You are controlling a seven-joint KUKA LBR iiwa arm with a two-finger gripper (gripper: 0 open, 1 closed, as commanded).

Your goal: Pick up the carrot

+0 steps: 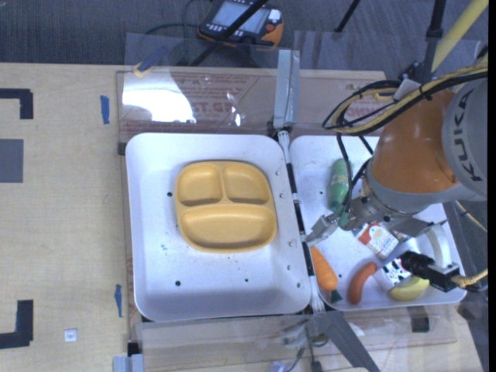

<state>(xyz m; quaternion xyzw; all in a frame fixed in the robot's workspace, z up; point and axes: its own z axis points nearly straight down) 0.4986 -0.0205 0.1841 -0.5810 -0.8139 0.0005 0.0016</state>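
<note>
A pale wooden bench (pixel 54 231) carries two white bins. The right bin (pixel 310 155) holds the carrot (pixel 323 269) at its seven o'clock corner, long axis running eleven to five, green end low. It looks light, stiff and smooth; grip mid-body. The gripper (pixel 335 225) hovers above, fingers apart.

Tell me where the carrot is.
The carrot lies in the right bin, near its front-left corner, just left of the sausage and below the gripper.

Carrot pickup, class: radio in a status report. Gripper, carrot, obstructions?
Gripper above right bin, nothing held. Carrot lies at bin's near-left corner. Sausage close beside it.
</note>
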